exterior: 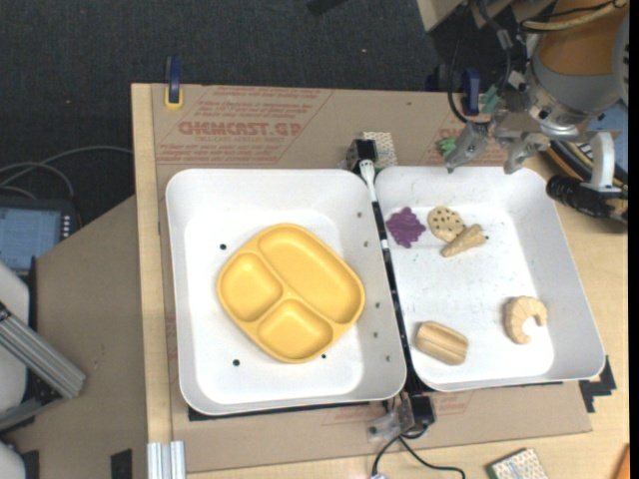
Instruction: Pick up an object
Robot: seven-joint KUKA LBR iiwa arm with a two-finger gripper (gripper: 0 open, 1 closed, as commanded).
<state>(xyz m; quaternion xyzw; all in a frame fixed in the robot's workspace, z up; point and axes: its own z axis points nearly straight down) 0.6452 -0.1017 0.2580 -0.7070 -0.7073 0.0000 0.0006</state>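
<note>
On the counter (250, 128), the left white shallow bin (200, 208) holds a yellow plastic three-compartment plate (290, 292). The right white bin (569, 297) holds a purple grape-like cluster (405, 226), a round speckled cookie (443, 221), a tan wedge-shaped piece (464, 240), a tan bread-like roll (440, 342) and a pale curved pastry-like piece (523, 319). The arm's hand (489, 153) hangs above that bin's far edge, fingers spread apart.

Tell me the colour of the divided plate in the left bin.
Yellow; the plate shows plainly in the camera view.
</note>
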